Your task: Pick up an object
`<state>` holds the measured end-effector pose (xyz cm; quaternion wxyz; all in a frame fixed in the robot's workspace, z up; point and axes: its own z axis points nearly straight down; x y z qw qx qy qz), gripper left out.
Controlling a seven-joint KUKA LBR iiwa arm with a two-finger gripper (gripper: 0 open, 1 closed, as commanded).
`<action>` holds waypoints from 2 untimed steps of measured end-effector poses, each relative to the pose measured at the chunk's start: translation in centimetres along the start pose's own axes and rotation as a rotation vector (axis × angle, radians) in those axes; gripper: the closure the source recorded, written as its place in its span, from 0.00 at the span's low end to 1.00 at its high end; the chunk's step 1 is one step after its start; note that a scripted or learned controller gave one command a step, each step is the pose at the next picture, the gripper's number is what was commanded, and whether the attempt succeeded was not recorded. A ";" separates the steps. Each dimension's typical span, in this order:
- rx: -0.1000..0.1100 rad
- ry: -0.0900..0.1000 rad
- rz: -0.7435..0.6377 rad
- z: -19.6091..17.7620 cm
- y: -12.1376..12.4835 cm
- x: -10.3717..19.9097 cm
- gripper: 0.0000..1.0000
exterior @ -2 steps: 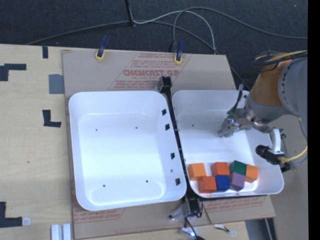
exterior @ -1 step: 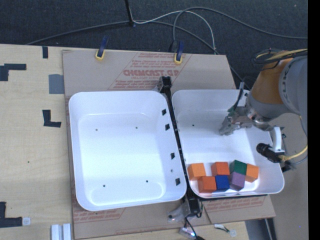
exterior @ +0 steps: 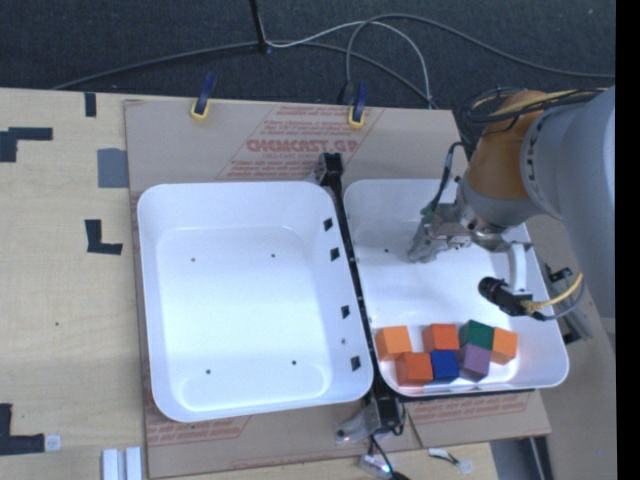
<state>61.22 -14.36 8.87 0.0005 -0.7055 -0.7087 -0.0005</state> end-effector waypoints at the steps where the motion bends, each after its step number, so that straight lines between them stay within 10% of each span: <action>1: 0.001 -0.003 0.009 -0.1 -4.7 -5.5 0.00; 2: 0.000 -0.001 0.007 -0.1 -11.4 -6.6 0.00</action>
